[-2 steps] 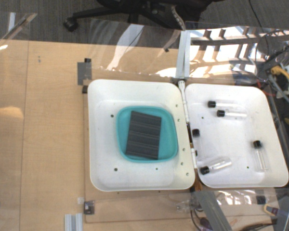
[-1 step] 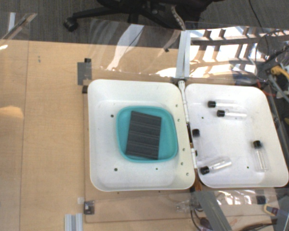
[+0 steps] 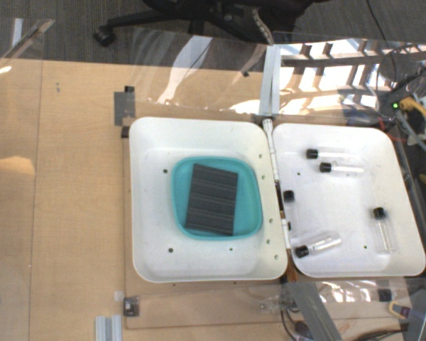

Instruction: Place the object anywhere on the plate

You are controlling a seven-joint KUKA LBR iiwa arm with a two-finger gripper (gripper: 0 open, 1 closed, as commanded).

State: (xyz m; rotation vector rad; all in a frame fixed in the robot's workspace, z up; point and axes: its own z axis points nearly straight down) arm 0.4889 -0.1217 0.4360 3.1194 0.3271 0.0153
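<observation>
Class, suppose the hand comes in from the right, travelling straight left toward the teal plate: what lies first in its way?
Likely the right bin at its rim, then the black-capped vial lying nearest that edge; height is unclear, so it may pass above both.

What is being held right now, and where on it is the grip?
Nothing is seen being held. The dark grey ribbed rectangular block lies on the teal plastic plate in the left white bin, with nothing gripping it.

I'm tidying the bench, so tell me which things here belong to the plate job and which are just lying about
Job: teal plate in left bin; dark ribbed block lying on it.
Lying about: clear black-capped vials in right bin; office chair behind.
</observation>
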